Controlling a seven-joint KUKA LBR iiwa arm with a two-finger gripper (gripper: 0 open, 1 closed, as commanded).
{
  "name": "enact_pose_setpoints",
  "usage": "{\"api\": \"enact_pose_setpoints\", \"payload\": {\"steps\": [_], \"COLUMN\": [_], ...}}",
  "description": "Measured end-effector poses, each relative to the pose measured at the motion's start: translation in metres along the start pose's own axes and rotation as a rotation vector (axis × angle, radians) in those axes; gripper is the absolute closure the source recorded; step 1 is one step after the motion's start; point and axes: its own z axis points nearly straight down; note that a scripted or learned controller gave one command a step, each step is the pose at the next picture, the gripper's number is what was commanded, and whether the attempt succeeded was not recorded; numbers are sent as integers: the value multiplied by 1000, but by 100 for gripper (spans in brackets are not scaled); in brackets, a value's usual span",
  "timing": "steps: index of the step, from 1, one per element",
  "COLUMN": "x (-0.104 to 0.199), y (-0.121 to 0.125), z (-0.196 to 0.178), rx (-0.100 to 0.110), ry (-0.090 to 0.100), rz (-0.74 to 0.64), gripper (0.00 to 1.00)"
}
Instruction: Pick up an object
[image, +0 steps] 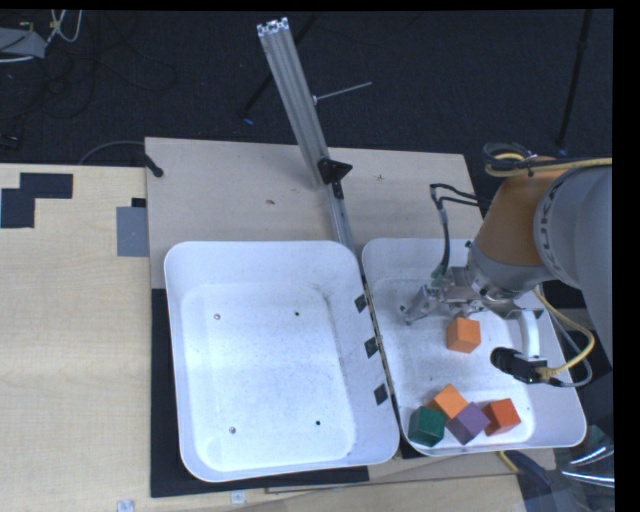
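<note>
You are seeing the gripper (455, 312) hovering in the right bin (400, 262); whether its jaws are apart cannot be told. The orange cube (463, 334) is lying just at 5 o'clock of it, apparently ungripped.

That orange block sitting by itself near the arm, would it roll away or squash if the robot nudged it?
The orange block looks like a cube with flat faces, so it would probably slide rather than roll. Its crisp edges suggest something stiff, likely not squashy. It seems small beside the gripper and sits apart from the other blocks, so a nudge may simply scoot it across the bin.
</note>
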Motion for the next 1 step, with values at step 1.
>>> {"api": "enact_pose_setpoints", "payload": {"steps": [1], "x": [-39], "y": [-46], "z": [-1], "rx": [0], "ry": [-1], "rz": [7], "gripper": [0]}}
